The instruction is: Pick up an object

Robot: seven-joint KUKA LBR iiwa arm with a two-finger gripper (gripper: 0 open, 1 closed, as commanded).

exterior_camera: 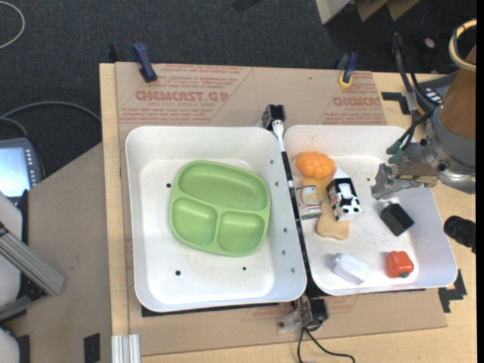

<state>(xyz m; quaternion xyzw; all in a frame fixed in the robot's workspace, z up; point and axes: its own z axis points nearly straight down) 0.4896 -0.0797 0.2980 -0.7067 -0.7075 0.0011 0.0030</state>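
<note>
The right bin (423, 144) holds several small objects. An orange pumpkin-shaped toy (314, 165) lies at its upper left, with a small printed packet (309, 199) just below it. A black-and-white cow toy (345, 200) rests against a tan piece (331, 227). Toward the front are a pale grey block (348, 268) and a red pepper toy (400, 264). A black block (395, 218) lies right of the middle. My gripper (387, 183) hangs over the right side of this bin, just above the black block, and nothing shows in its grasp.
The left bin (144, 203) carries a green divided plate (220, 207). Both bins sit on a brown board (227, 89) held by blue and yellow clamps at the back. Cables and dark objects crowd the far right beside the arm.
</note>
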